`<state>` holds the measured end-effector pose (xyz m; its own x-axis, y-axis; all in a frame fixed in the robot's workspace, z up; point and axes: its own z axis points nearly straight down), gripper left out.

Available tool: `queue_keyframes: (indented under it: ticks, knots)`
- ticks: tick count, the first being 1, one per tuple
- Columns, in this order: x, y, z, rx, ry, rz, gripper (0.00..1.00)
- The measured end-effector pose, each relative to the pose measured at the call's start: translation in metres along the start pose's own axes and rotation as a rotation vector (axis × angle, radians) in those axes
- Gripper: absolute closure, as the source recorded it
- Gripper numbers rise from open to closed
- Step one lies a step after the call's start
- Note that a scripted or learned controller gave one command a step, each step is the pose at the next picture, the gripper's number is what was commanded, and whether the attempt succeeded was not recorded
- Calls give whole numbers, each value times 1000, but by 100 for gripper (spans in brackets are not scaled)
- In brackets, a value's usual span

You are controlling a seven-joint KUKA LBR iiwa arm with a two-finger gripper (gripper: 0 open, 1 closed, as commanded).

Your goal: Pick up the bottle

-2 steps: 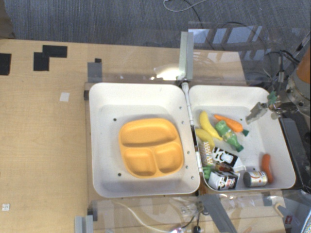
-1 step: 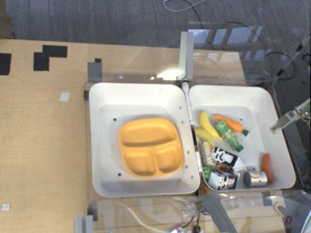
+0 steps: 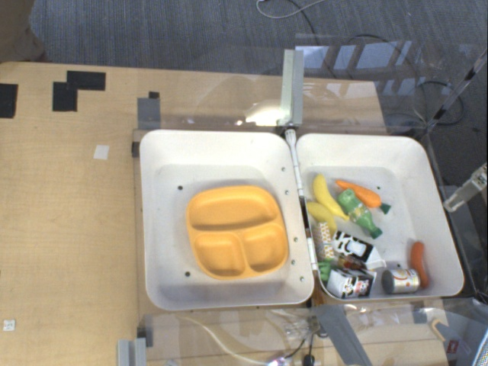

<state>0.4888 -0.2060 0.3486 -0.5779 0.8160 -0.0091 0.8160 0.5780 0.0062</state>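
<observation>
Gripper (image 3: 467, 192): a pale grey slanted piece at the right edge of the view, just outside the right bin's rim and above the bench; whether it is open or closed cannot be told, and nothing is seen held in it. Right bin (image 3: 396, 155): shallow, white, its contents crowded into the near-left part. Sausage (image 3: 417, 256): reddish-orange, lying lengthwise by the bin's right wall, the item nearest the gripper yet well apart from it. Can (image 3: 400, 280): silver, on its side in the near-right corner, just beside the sausage's lower end. Bottle (image 3: 358, 212): green, lying flat and slanted in the middle of the right bin, its narrower end towards the lower right; well apart from the gripper. Carrot (image 3: 360, 193): orange, lying just beyond the bottle, touching or nearly touching it. Bananas (image 3: 326, 198): two, yellow, just left of the bottle, near the wall between the bins. Carton (image 3: 352, 246): black and white, just below the bottle. Box (image 3: 351, 284): black and white, at the near wall, left of the can; a small dark item between carton and box is too small to name. Left bin (image 3: 164, 204): white, side by side with the right one. Tray (image 3: 236, 231): orange, three compartments, lying flat in the middle of the left bin.
</observation>
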Motion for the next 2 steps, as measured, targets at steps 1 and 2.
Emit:
queue_keyframes:
  ticks: [1, 2]
  knots:
    - [40, 78, -89, -1, 2, 108, 0]
    - [-15, 22, -49, 2, 2, 69, 0]
